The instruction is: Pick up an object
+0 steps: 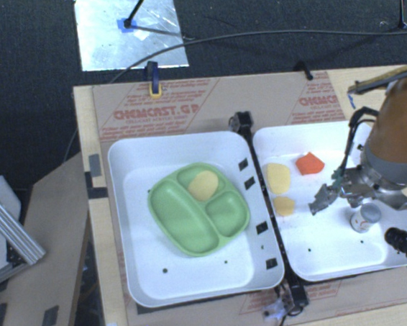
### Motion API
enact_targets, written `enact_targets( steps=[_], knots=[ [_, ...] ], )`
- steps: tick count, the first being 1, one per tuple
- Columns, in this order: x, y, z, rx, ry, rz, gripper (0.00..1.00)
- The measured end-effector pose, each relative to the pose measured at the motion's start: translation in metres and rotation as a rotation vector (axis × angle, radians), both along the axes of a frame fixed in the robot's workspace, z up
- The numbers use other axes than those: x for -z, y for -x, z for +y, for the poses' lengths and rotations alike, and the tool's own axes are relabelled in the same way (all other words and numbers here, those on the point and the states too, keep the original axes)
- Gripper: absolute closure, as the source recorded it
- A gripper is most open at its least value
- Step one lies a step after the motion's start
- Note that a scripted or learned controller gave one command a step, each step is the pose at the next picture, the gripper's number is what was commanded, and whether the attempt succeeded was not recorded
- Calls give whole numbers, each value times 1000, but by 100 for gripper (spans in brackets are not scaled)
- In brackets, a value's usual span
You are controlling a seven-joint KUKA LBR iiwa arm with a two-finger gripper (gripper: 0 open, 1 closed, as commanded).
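Left of end effector [323, 198], small yellow piece [284, 205], apart

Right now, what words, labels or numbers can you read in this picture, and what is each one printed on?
"CHEMCAST GP" in red, on the brown board under the bins, upper left.
A second red print of the same style, on the board's upper right, cut off by the arm; only partly readable.
Fainter red lines around both prints: too small and blurred to read.
No readable text on the bins, the green tray or the food pieces.
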State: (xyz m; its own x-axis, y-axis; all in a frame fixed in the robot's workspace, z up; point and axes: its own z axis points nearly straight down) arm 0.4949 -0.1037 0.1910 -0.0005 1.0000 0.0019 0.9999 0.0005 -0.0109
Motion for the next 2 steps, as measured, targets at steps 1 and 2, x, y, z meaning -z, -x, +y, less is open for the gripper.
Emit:
enact_targets(
  steps=[1,2],
  knots=[
    [-5,-3,0,-2,2,-11,0],
    [36,-4,0,-1,1,-9,0]
  ],
)
